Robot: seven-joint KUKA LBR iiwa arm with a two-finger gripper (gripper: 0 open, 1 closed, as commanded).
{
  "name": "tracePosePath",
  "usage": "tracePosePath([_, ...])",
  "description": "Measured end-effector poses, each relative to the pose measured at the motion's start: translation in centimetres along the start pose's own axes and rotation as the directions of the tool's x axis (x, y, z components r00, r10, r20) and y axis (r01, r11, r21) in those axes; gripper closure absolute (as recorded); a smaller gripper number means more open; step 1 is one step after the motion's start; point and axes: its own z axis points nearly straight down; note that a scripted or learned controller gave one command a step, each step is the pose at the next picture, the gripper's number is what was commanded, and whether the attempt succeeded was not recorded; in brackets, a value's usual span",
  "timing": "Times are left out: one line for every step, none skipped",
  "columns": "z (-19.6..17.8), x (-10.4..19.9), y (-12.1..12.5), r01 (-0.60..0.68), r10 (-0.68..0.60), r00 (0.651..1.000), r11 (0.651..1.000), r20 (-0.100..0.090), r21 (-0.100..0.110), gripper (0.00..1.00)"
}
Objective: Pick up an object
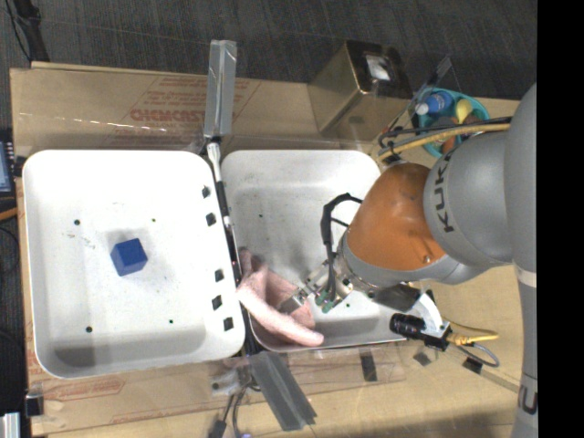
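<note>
Cardboard sheet (137, 108): it lies flat under my two bins, with red print on it.
Brown box (351, 85): behind the right bin, near its far edge.
Metal bar (219, 89): upright between the bins, at the far side.
Floor (274, 16): dark carpet.

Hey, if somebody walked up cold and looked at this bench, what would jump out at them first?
Most likely the big grey arm with its orange band, reaching in from the right and looming over the right bin. Below it the claw sits low by a pink cloth bunched in that bin's near left corner. Then the small blue cube, alone in the left bin.
</note>
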Motion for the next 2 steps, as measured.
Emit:
tracePosePath([0.0, 0.0, 0.0, 0.000, 0.000, 1.000, 1.000, 0.000, 0.000, 0.00])
tracePosePath([-3.6, 0.4, 4.1, -0.009, 0.009, 1.000, 1.000, 0.000, 0.000, 0.00])
